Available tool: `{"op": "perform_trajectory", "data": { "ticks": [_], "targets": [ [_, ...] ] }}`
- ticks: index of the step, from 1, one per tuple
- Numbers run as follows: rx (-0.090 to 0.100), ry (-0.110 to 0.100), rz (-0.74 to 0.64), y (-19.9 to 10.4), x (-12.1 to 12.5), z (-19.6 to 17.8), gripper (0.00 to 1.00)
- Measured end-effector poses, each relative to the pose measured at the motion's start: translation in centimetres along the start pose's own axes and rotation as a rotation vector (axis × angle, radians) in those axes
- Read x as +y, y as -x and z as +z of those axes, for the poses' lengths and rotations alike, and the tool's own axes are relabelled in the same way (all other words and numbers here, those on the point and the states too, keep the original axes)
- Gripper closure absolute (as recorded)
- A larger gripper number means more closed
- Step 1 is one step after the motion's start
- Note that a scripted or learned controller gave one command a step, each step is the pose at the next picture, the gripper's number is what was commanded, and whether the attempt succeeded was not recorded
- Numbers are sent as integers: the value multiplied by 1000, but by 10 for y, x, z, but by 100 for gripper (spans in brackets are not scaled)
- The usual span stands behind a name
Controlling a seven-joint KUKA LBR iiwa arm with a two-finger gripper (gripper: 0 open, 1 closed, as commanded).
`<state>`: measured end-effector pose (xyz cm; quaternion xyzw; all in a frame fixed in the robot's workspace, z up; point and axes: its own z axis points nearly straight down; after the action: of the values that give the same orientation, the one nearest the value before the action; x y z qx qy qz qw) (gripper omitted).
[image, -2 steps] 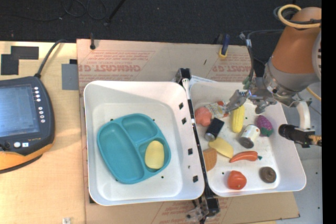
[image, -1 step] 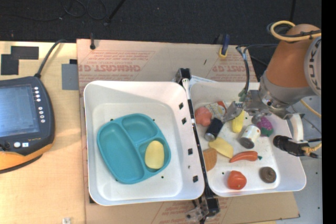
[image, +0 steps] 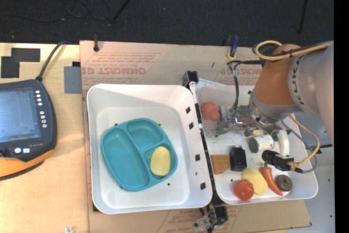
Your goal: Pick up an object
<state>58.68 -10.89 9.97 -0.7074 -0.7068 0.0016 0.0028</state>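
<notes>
Cardboard (image: 125, 63) under the bins bears red mirrored print, perhaps "CHEMCRZT"; whether the jaws (image: 226, 125) grip anything, cannot tell.

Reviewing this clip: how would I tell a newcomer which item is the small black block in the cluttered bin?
Start at the right-hand white bin, the one the arm reaches into. Near its middle, just right of a flat brown piece by the divider, lies the small black block. It is the one boxy, all-black item, above the red tomato and the yellow, potato-like lump.
</notes>
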Motion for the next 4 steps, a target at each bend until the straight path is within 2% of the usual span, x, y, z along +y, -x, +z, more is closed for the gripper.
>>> {"op": "perform_trajectory", "data": {
  "ticks": [1, 2, 3, 4],
  "targets": [
    [4, -22, 4, 1, 53, 14, 0],
    [1, -2, 3, -12, 1, 13, 0],
    [0, -2, 3, 13, -64, 13, 0],
    [0, 2, 6, 14, -61, 2, 100]
  ]
}}
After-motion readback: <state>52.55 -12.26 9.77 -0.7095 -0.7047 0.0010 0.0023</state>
